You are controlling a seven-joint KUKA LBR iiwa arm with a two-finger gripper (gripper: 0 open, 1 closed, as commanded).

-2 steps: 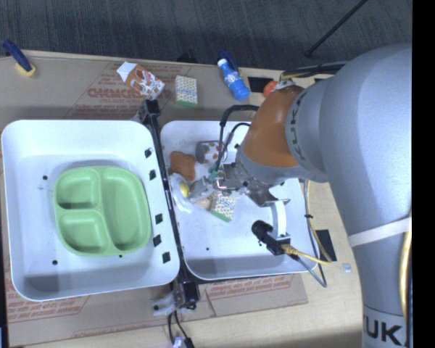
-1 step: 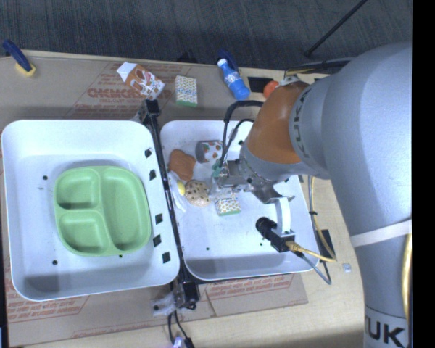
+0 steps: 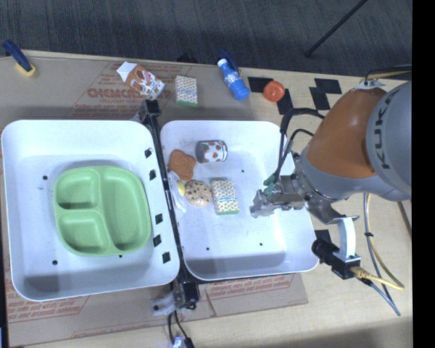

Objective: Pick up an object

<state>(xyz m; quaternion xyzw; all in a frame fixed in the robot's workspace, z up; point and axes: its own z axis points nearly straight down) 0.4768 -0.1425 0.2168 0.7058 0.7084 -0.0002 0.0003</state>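
Note:
Several small objects lie in the right bin [image 3: 275,259]: a small can with a spotted label [image 3: 211,151], a brown bread-like piece [image 3: 181,163], a round cookie [image 3: 197,193] and a patterned green-and-white packet [image 3: 225,196]. My gripper [image 3: 264,203] hangs over the right side of that bin, a little right of the packet and apart from it. Nothing shows between its fingers. The grey arm with its orange band [image 3: 344,147] covers the bin's right rim.
The left bin [image 3: 22,151] holds a green divided tray [image 3: 101,210]. Behind the bins on the bench lie a blue bottle [image 3: 233,79], an orange ball [image 3: 274,90], a small patterned box [image 3: 185,90] and a wrapped snack [image 3: 140,80]. Cables trail at the bench's right front.

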